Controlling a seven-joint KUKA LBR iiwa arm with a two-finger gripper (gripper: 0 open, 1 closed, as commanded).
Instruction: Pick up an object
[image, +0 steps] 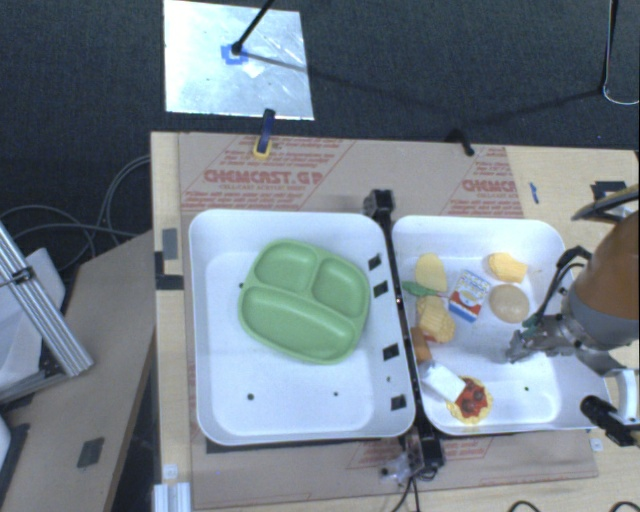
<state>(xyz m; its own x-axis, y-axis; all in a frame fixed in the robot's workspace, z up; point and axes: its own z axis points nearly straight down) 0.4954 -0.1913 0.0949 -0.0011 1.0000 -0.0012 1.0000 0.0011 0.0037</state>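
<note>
- While the arm reaches in, its end effector (520, 345) hangs low inside the right bin (540, 235), over bare white floor; how wide it stands I cannot tell.
- Up from the end effector, close by, lies a round, pale, smooth cookie-like disc (509, 302); beyond it, a lumpy yellow piece (506, 267).
- Left of the end effector sit a small boxy carton (468, 295), tilted on a diagonal, and a ridged yellow corn cob (434, 320).
- Below-left of the end effector lies a flat pizza slice (470, 399).
- Farther left, the left bin (215, 400) carries a glossy green divided plate (304, 300).
</note>
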